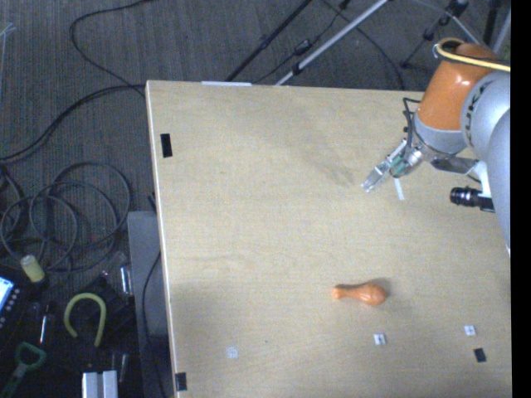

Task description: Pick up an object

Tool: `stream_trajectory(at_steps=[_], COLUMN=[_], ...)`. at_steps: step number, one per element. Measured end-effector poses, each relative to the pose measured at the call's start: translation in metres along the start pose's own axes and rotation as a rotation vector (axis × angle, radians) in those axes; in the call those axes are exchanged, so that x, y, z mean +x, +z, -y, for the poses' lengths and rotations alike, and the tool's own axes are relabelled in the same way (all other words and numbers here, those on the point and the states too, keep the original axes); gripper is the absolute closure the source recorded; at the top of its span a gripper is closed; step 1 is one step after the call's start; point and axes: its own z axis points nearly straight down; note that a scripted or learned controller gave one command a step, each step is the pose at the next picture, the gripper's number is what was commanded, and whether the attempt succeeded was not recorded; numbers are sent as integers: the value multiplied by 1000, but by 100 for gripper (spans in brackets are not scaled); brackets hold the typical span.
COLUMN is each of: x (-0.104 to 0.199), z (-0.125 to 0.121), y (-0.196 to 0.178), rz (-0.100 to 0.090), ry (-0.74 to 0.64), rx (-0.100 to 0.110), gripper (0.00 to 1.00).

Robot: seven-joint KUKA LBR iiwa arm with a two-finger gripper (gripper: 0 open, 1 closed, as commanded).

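While the pincer [383, 175] hangs open and holding nothing at right, we see 1 orange object [362, 293] lower on the counter [249, 222].

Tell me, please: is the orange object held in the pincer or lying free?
Lying free. The orange object rests flat on the bench, well apart from the pincer.

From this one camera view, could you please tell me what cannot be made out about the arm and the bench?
- Gripper: too small and blurred in the camera view to tell how the jaws stand.
- Arm: cut off by the right edge, so its base is out of frame.
- Orange object: too small to identify.
- Bench: its near and right parts run off the frame.
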Motion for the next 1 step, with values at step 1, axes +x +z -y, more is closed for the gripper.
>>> stream_trajectory(at_steps=[1], x=[33], z=[-12], y=[-64], rz=[-4], ry=[49], rx=[-2], gripper=[100])
